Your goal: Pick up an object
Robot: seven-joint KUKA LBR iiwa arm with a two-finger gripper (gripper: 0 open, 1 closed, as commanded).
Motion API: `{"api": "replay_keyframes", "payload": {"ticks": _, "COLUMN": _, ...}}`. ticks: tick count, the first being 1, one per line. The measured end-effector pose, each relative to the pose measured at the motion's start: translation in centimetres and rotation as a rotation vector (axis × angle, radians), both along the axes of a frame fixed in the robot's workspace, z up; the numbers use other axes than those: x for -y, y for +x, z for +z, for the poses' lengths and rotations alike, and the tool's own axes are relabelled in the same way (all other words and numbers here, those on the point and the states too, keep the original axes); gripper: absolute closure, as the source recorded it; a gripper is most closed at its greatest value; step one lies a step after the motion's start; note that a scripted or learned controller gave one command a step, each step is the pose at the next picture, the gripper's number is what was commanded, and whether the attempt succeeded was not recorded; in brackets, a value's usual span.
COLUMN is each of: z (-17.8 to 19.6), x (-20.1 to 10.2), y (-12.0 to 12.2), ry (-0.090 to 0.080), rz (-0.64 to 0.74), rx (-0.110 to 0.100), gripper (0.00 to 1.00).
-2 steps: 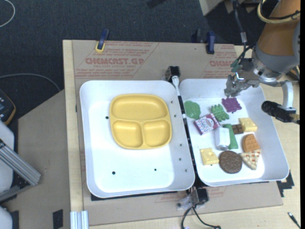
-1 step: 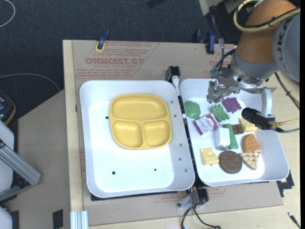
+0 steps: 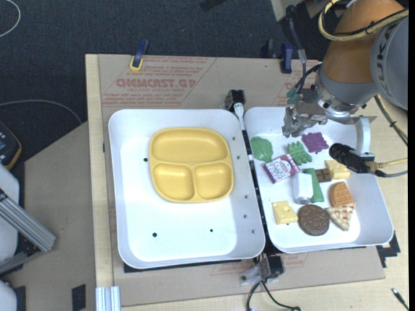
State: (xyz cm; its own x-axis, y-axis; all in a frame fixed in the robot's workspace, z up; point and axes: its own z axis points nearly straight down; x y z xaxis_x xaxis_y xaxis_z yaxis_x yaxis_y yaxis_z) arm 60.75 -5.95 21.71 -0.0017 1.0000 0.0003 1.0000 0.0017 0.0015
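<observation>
Arm (image 3: 363,50), grey with an orange band, enters from the upper right, cut off by the frame edge. Below it the gripper (image 3: 295,129) hangs over the right bin (image 3: 373,203), beside a purple toy (image 3: 316,141); whether it is released or clenched cannot be told. Left bin (image 3: 130,193) holds a yellow divided plate (image 3: 191,162), its long axis roughly upright in the frame. Small food toys crowd the right bin, a brown cookie (image 3: 314,219) lowest.

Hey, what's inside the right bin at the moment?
The right bin holds toy food: a green leaf, purple grapes, a pink packet, cheese, a brown cookie and a pizza slice. The gripper covers part of the back.
</observation>
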Motion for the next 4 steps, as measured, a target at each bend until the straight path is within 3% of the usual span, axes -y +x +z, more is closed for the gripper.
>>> {"api": "replay_keyframes", "payload": {"ticks": 1, "z": 1.7, "x": 1.0, "y": -0.6, "ry": -0.001, "rz": -0.002, "rx": 0.002, "gripper": 1.00}}
{"api": "replay_keyframes", "payload": {"ticks": 2, "z": -0.2, "x": 0.2, "y": -0.3, "ry": 0.000, "rz": -0.001, "rx": -0.005, "gripper": 1.00}}
{"api": "replay_keyframes", "payload": {"ticks": 3, "z": 0.4, "x": 0.0, "y": 0.5, "ry": -0.001, "rz": -0.001, "rx": 0.002, "gripper": 1.00}}
{"api": "replay_keyframes", "payload": {"ticks": 4, "z": 1.9, "x": 0.8, "y": -0.3, "ry": -0.001, "rz": -0.002, "rx": 0.003, "gripper": 1.00}}
